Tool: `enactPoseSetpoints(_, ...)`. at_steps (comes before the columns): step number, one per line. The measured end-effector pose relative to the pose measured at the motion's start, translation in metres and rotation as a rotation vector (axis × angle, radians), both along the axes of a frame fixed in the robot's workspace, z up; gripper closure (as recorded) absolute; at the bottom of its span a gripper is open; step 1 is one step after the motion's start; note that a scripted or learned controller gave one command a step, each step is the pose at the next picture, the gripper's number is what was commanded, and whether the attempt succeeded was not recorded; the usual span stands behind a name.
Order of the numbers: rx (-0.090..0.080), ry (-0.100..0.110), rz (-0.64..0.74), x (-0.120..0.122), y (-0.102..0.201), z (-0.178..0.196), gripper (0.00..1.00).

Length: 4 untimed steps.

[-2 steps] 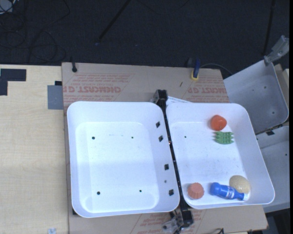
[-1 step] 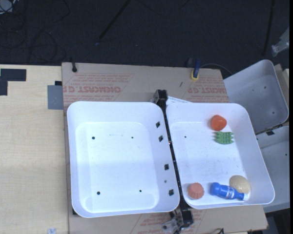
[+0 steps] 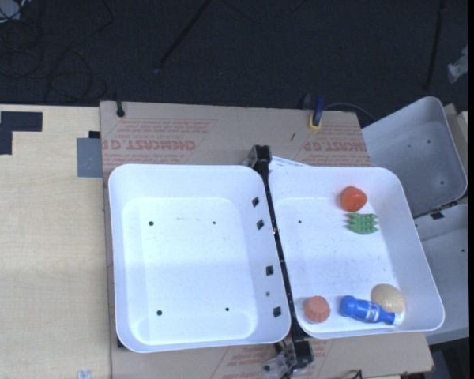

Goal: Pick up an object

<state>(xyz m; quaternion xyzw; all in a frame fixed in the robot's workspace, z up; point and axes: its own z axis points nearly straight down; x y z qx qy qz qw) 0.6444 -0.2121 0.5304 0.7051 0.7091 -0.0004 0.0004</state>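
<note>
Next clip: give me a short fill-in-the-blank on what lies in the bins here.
All the objects lie in the ____ bin.
The green ridged piece sits just below the ____ ball.
The blue bottle touches the ____ egg-shaped object.
The pinkish round piece lies to the ____ of the blue bottle.

Missing words: right; orange; beige; left

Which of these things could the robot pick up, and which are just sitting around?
Could be picked up, all in the right bin:
orange ball
green spiky toy
pink round thing
blue bottle
tan egg-shaped thing

Just lying about:
left bin
cardboard sheet under the bins
blue and yellow clip at the cardboard's far edge
</note>
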Motion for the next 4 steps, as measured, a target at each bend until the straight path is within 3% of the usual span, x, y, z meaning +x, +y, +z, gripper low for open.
enactPoseSetpoints(4,0.001,0.003,0.001,0.0000,0.0002,-0.0016,0.00)
